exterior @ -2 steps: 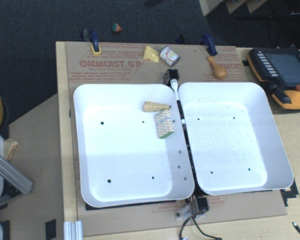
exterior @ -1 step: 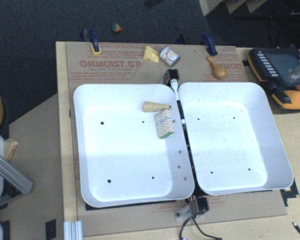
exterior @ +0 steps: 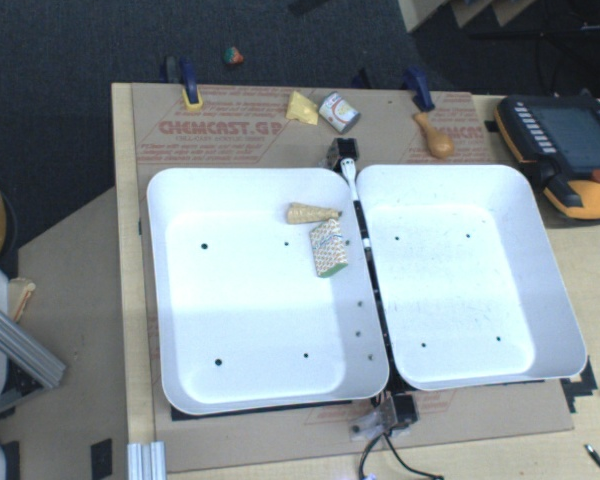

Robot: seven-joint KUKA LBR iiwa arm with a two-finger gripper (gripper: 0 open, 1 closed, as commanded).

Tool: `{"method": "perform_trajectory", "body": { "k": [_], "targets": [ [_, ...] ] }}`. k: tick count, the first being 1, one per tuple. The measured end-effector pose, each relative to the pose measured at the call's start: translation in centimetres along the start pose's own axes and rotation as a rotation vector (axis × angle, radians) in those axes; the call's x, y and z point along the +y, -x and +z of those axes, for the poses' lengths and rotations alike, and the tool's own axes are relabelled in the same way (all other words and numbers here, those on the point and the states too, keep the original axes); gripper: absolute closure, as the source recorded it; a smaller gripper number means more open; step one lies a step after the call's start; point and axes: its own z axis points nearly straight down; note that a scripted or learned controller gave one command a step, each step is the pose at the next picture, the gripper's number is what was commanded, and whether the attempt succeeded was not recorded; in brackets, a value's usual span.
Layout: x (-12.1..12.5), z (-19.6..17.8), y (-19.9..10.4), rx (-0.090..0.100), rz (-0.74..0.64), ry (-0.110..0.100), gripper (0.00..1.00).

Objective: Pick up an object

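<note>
In the left bin [exterior: 180, 298], a ridged tan cone [exterior: 311, 213] touches a speckled, crumpled packet [exterior: 328, 247].

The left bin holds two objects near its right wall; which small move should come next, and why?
Probably bring the arm over the left bin and lower toward the patterned packet. It lies flat beside the tan cone, slightly farther from the bin's top edge.

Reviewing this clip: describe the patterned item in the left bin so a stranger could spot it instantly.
Start at the left bin; near its upper right edge lie two small things. The patterned packet is the lower one, flat, speckled green and white. Its neighbour above, the tan cone, is plain and tapered.
</note>
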Motion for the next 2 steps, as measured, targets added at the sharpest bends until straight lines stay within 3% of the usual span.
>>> {"method": "perform_trajectory", "body": {
  "k": [1, 2],
  "targets": [
    [-0.7, 16.6, -5.4, 0.005, -0.003, -0.022, 1.0],
    [-0.9, 31.1, -14.0, 0.004, -0.006, -0.022, 1.0]
  ]
}}
